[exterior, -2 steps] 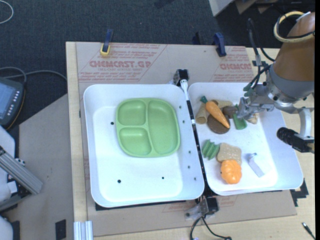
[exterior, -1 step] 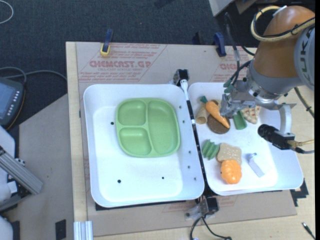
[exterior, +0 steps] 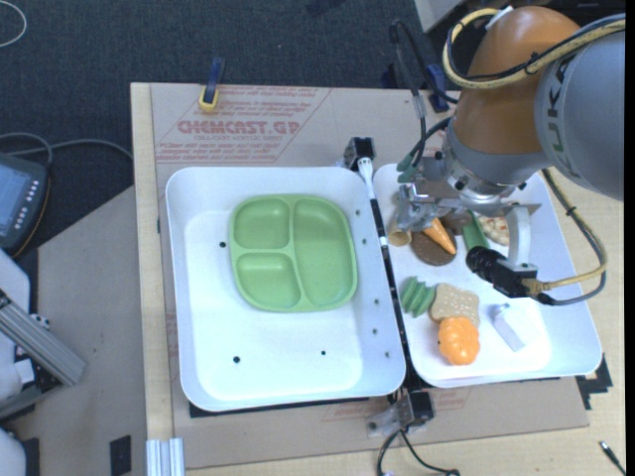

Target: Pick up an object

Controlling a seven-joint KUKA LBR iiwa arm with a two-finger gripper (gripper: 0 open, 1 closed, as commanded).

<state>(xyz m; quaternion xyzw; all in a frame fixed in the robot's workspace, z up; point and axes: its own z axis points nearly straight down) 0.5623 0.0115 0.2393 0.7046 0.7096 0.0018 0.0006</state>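
tool [exterior: 429,218] low in right bin [exterior: 566,350] over toy food; finger state unclear.

We see the desk [exterior: 149,266], a printed cardboard sheet [exterior: 243,122] under two white bins [exterior: 198,355], side by side.

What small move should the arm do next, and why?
Probably a short straight descent. The tool hangs low over the right bin, above the orange carrot piece and brown round piece. I cannot see anything between its fingers yet.
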